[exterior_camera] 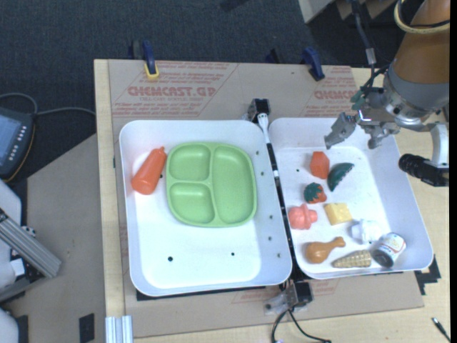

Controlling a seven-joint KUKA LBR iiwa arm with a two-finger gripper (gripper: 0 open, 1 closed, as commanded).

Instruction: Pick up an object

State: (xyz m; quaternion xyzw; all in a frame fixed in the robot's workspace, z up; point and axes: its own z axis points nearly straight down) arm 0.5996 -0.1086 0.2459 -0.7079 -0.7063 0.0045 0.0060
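Two shallow white bins sit side by side on a bench, seen from above at a slant. In the left bin, far to the left of the pincer and lower in the view, an orange bottle lies tilted near the left wall; just to its right rests a green divided plate with three compartments, apart from the bottle by a narrow strip of bin floor. The right bin holds the small objects. Below and to the left of the pincer lie a red-orange piece and, just beside it on the right, a dark green leaf-shaped piece. Lower in the view come a small green and red piece, a pink piece near the bin's left wall, and a yellow block. Farthest below the pincer, along the near wall, are a brown drumstick, a tan corn cob, a pale piece and a small can lying on its side. The pincer hangs over the far end of the right bin, its two fingers spread well apart with nothing between them; one fingertip points toward the red-orange piece without touching it. The grey and orange arm enters at the upper right.
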